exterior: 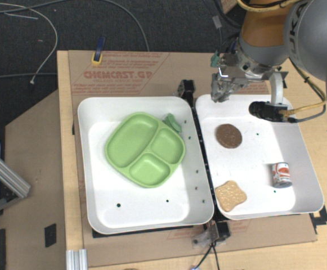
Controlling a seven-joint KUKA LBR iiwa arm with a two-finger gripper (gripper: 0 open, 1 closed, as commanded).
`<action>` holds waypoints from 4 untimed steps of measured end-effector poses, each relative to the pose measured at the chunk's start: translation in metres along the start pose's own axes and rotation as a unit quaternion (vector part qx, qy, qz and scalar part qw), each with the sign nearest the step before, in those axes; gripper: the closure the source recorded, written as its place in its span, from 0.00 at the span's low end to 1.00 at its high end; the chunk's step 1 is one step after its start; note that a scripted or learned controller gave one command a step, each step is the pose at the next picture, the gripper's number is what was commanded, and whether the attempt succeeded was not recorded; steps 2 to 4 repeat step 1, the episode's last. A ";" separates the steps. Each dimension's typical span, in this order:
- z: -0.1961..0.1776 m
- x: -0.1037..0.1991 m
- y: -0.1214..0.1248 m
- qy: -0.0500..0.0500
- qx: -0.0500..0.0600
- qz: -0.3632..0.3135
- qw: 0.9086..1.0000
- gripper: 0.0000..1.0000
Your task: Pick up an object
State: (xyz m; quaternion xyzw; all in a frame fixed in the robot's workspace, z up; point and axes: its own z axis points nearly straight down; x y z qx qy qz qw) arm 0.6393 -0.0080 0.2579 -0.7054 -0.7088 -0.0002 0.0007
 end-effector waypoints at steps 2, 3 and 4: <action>-0.002 0.056 0.005 0.000 -0.001 -0.001 1.000 1.00; -0.002 0.056 0.005 0.000 -0.001 -0.001 1.000 1.00; -0.002 0.056 0.005 0.000 -0.001 -0.001 1.000 1.00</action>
